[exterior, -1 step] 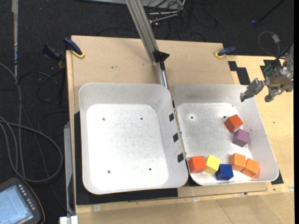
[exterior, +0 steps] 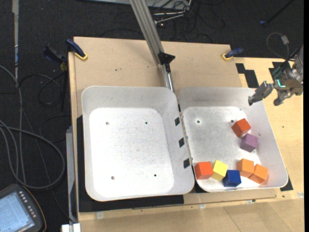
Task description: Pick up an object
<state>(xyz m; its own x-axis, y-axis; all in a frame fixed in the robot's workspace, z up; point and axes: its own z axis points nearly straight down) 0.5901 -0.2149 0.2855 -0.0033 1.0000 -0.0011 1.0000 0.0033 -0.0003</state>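
Here, the gripper [exterior: 269, 96] hangs over the right bin's [exterior: 212, 111] upper right edge, fingers apparently spread, gripping nothing; nearest it lies an orange cube [exterior: 241, 127], tilted; a purple cube [exterior: 249, 142] sits just below.

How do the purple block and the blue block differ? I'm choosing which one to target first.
The purple block is pale violet; the blue block is a deep saturated blue. The purple block lies mid-bin with only an orange block just above it, apart from the lower group; the blue block sits in the row along the near wall, pressed between a yellow block and orange ones. Both are small cubes of similar size in the right bin.
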